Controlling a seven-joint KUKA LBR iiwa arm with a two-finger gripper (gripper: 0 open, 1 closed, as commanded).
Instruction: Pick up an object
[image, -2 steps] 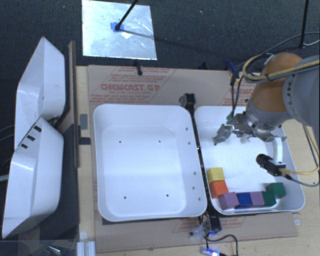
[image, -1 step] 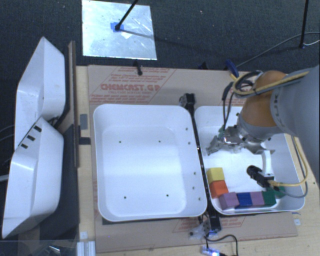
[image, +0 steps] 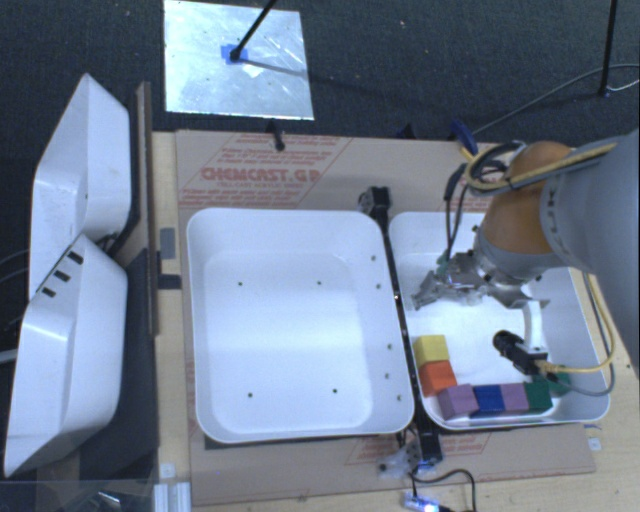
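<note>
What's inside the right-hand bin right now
The right bin holds a yellow block, orange block, then purple, blue, purple-pink and green blocks. The arm covers its upper part.

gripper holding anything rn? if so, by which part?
Nothing visibly held. The gripper hangs over bare floor of the right bin, apart from the yellow block and its neighbours.

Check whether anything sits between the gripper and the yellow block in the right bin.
Nothing visible does. The gripper hangs over bare bin floor, and the yellow block lies just below it in the view, with the orange block on its far side.
</note>
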